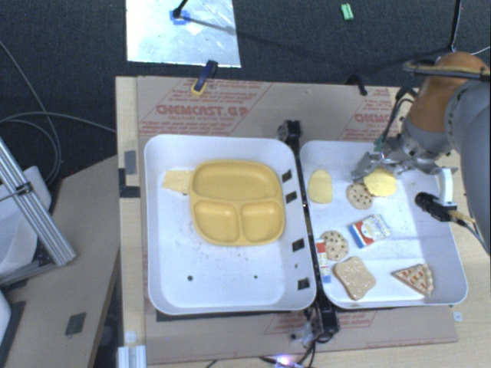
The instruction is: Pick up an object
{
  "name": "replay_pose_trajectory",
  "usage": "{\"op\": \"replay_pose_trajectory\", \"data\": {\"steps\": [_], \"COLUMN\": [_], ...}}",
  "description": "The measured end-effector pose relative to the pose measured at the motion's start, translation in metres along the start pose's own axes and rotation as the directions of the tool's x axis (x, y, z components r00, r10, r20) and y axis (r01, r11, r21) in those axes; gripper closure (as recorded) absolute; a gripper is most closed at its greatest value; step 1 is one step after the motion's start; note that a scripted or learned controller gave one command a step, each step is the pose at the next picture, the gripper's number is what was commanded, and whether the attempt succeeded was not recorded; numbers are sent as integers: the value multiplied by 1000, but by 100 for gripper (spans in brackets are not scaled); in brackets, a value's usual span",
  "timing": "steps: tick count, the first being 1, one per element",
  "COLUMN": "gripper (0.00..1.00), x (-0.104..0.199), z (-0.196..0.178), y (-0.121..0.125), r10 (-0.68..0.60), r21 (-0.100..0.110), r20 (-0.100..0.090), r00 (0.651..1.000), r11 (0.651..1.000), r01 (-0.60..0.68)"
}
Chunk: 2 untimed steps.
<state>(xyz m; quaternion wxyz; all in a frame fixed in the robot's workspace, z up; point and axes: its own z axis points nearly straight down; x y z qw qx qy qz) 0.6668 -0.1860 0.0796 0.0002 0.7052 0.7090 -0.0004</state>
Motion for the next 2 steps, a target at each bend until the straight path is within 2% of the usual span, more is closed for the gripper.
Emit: {"op": "replay_pose_trajectory", "data": {"steps": [1,2], "gripper": [100,100], "x": [-1,88], "z": [-17,-109], "y": [2,-40], "r10": [-2,-6], "r21": [-7,-8], "r20": [3,-3], "r00": [1000,1000], "r11": [1000,1000], "r01": [2,6]}}
